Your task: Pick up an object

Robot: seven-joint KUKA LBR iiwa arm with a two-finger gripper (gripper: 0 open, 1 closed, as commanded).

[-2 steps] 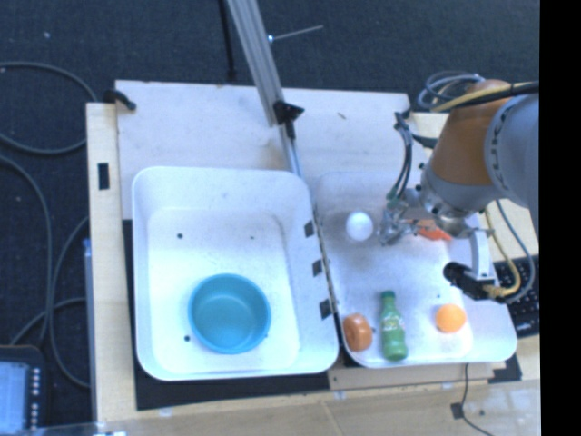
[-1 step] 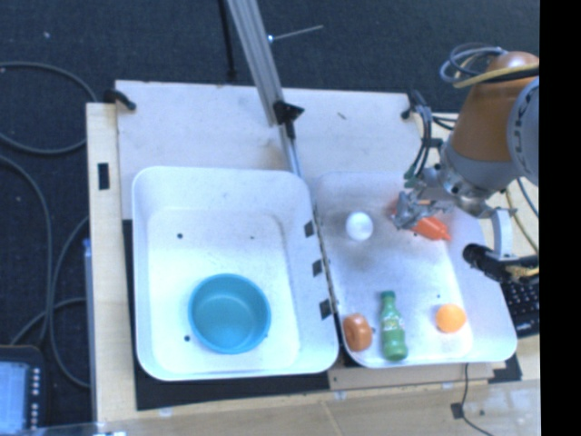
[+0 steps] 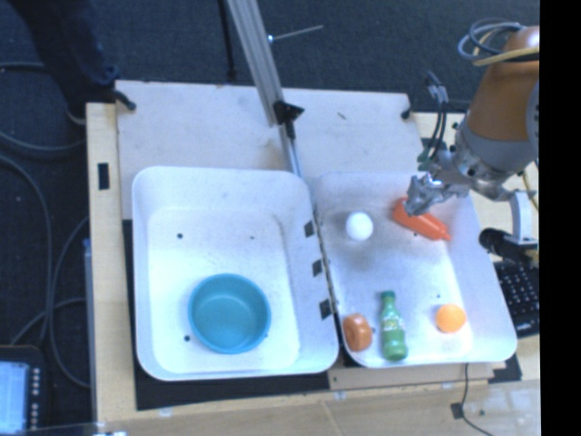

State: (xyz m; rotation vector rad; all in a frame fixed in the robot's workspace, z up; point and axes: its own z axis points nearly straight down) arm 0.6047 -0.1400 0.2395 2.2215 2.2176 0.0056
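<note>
— So, which thing is the gripper point(image 3: 423, 195) at?

— The orange carrot-like piece point(image 3: 423, 221) in the right bin point(image 3: 472, 339). It is long and tapered, bright orange-red, lying flat near the bin's far right part, its length running slantwise from upper left to lower right. The gripper sits right over its upper-left end, so that end is partly covered.

— Is it holding the piece?

— I cannot tell. The grey wrist hides the tips from above, and whether they are spread or closed on the orange piece is not visible.

— What else lies in that bin?

— A white ball point(image 3: 359, 226) just to the left of the orange piece, apart from it. Along the near edge there is a brownish-orange rounded item point(image 3: 358, 331), a green bottle point(image 3: 392, 326) lying beside it with its cap pointing away from the near rim, and an orange ball point(image 3: 450, 318) further right, well apart from the bottle.

— And the left bin point(image 3: 154, 198)?

— A blue bowl point(image 3: 229, 312) stands upright in its near half, open side up.

— The arm itself?

— It comes in from the right, the orange band point(image 3: 505, 98) showing above the grey wrist.
</note>
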